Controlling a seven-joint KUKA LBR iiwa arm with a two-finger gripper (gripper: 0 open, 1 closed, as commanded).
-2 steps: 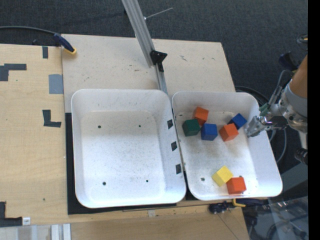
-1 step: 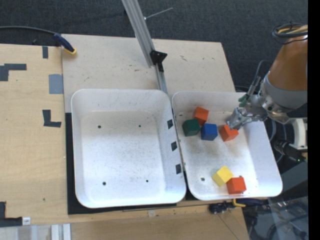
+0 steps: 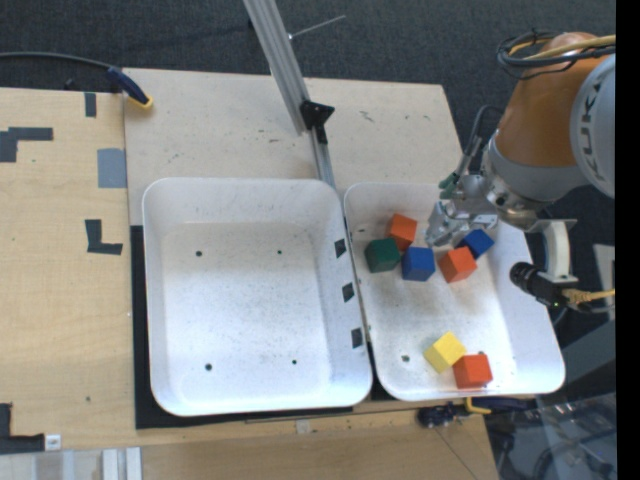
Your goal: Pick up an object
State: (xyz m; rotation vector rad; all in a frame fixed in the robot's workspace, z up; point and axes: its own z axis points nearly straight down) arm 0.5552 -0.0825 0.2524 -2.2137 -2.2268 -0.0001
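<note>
The right bin (image 3: 520, 353) holds several small blocks. Near its back lie an orange block (image 3: 402, 229), a green block (image 3: 381, 256), a blue block (image 3: 418, 263), a red-orange block (image 3: 458, 263) and another blue block (image 3: 480, 241). A yellow block (image 3: 445, 350) and a red block (image 3: 472, 370) sit near the front. My gripper (image 3: 446, 230) hangs low over the back cluster, between the orange block and the blue and red-orange ones. Nothing visibly sits between its fingers.
The left bin (image 3: 240, 298) stands beside the right one. A slanted metal rail (image 3: 285, 63) runs from the top down to the gap between the bins. A blue-and-yellow cable end (image 3: 130, 86) lies at the bench's back left.
</note>
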